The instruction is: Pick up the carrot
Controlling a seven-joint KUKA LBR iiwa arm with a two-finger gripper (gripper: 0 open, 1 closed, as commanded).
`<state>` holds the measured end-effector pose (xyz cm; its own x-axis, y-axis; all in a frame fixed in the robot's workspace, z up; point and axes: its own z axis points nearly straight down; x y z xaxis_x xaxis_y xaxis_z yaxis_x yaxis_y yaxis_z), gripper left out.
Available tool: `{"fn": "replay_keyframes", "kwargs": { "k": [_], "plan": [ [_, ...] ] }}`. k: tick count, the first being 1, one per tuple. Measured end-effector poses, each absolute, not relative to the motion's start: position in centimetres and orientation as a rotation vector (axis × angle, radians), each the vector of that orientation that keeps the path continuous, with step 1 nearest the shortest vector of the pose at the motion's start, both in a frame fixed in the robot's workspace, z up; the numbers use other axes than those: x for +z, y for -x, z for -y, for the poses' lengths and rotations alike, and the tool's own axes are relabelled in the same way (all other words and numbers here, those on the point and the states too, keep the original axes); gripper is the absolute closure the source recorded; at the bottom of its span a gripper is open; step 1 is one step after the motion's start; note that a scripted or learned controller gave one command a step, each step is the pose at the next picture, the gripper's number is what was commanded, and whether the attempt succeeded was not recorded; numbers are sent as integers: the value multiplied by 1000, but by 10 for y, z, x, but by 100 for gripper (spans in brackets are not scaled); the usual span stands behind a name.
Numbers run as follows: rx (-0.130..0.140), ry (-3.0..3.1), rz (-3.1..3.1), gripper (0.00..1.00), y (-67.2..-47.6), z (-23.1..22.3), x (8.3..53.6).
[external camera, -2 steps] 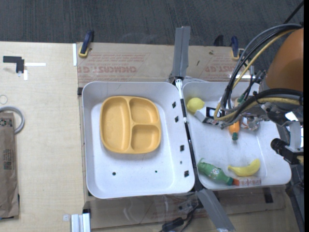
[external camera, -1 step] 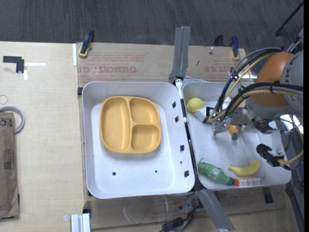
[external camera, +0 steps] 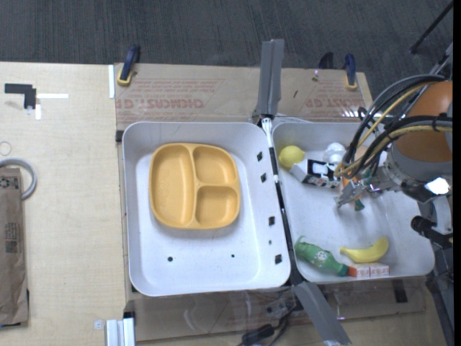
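Note:
My gripper [external camera: 351,197] hangs low over the middle of the right bin [external camera: 403,225], under a bundle of cables. A small orange piece that looks like the carrot [external camera: 346,184] shows right at the gripper's upper left side, mostly hidden by the gripper and cables. I cannot tell whether the carrot is held or only lies beside the gripper.
In the right bin lie a lemon [external camera: 291,156], a black-and-white item [external camera: 317,171], a white object [external camera: 335,152], a green bottle [external camera: 320,258], a banana [external camera: 365,251] and a small red-and-white box [external camera: 371,270]. The left bin [external camera: 144,251] holds a yellow divided plate [external camera: 194,186].

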<state>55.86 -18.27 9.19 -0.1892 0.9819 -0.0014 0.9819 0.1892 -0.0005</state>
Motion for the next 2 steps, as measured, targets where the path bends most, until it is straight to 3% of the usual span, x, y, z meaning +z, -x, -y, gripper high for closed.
{"fn": "replay_keyframes", "kwargs": {
  "k": [1, 2],
  "plan": [
    [-2, -2003, -2418, 100, -559, 184, 101],
    [-2, -1883, -2513, 100, -558, 153, 216]
  ]
}}
